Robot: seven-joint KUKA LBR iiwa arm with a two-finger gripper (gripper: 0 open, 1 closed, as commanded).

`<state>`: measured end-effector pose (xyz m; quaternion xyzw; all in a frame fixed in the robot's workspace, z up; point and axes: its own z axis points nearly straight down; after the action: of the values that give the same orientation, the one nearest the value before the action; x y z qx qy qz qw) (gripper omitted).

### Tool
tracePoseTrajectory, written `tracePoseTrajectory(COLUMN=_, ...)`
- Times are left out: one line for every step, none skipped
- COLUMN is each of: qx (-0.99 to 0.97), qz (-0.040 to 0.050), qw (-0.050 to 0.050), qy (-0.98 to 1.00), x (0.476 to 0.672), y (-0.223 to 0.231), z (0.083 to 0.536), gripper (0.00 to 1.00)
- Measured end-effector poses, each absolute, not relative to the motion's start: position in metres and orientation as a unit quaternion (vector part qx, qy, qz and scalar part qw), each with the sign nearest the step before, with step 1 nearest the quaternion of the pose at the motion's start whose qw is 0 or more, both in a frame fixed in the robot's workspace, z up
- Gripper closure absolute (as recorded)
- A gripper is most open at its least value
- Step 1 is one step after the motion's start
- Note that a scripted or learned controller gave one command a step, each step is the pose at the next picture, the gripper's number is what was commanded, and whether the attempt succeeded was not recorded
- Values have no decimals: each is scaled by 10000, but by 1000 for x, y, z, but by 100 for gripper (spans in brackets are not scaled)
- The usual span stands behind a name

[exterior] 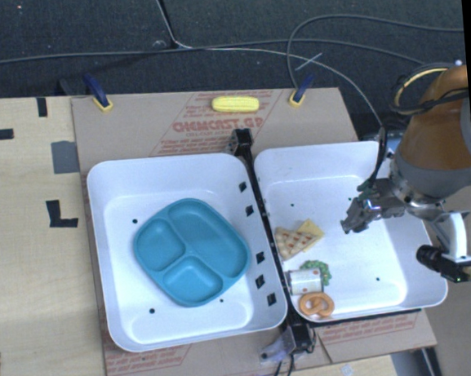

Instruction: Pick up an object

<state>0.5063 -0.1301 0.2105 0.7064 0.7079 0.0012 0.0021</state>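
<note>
While the arm (436, 141) reaches in from the right, its fingers (355, 220) hang over the right bin (332, 166); whether they are released or clenched, I cannot tell. The blue plate (190, 251) fills the left bin (117, 234). Smaller items cluster by the right bin's near-left corner: waffle (297, 237), can (304, 280), pretzel (316, 304).

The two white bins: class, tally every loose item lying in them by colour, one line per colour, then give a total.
Blue: 1, the divided plate in the left bin.
Tan or yellow: 1, the waffle-patterned wedge in the right bin.
Green: 1, the leafy piece.
White: 1, the small can.
Orange-brown: 1, the pretzel.
Total: 5
</note>
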Motion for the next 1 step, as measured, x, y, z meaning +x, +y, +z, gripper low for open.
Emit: tracePoseTrajectory(qx=7070, qz=10, qw=23, qy=7072, x=501, y=-138, z=260, gripper=100)
